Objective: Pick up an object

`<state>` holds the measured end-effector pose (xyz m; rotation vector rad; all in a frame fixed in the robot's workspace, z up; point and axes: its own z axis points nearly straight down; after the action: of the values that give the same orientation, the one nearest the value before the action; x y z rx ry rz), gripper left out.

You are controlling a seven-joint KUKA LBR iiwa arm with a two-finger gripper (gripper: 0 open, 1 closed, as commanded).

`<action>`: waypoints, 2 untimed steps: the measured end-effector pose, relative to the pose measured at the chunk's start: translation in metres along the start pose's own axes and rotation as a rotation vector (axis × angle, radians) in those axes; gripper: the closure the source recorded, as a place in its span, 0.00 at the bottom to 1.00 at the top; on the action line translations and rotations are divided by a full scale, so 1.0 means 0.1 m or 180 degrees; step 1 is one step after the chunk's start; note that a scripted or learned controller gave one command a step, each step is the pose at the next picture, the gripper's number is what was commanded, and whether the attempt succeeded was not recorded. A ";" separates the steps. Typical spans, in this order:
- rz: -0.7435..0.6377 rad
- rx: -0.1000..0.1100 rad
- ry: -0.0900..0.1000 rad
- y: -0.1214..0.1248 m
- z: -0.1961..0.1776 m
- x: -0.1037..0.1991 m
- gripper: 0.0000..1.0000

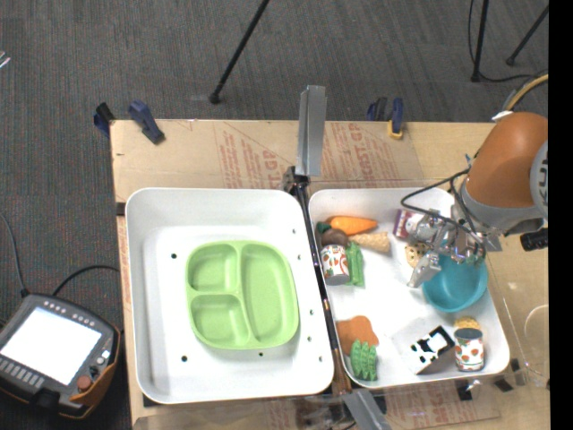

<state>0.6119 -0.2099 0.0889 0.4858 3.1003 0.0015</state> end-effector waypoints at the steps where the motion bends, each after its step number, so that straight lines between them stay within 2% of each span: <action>1: -0.0115 -0.0012 0.0008 -0.14 0.00 0.51 0.00; 2: 0.0114 -0.0002 0.0017 0.20 0.02 0.68 0.00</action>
<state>0.5532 -0.1702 0.0870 0.5420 3.0961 0.0038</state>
